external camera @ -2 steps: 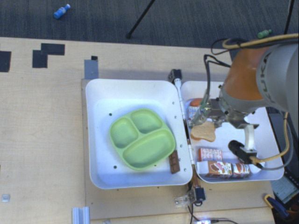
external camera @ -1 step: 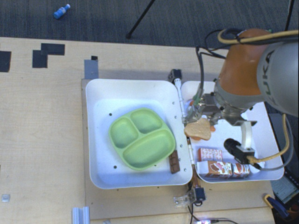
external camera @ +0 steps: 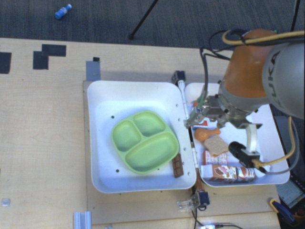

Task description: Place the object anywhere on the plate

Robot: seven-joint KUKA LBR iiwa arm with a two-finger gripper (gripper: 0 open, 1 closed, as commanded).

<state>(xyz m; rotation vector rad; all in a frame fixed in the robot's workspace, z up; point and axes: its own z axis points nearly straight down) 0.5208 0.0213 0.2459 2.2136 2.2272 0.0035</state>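
The green divided plate (external camera: 145, 141) lies in the left white bin (external camera: 102, 128) on the worktop (external camera: 43, 142), with a small brown bar (external camera: 177, 166) just beside its lower right rim. Right of the plate, the end effector (external camera: 206, 114) hangs over the right bin (external camera: 281, 175), above an orange piece (external camera: 205, 134), a bread slice (external camera: 217, 146) and a carton (external camera: 228, 171). How far it is open I cannot tell.
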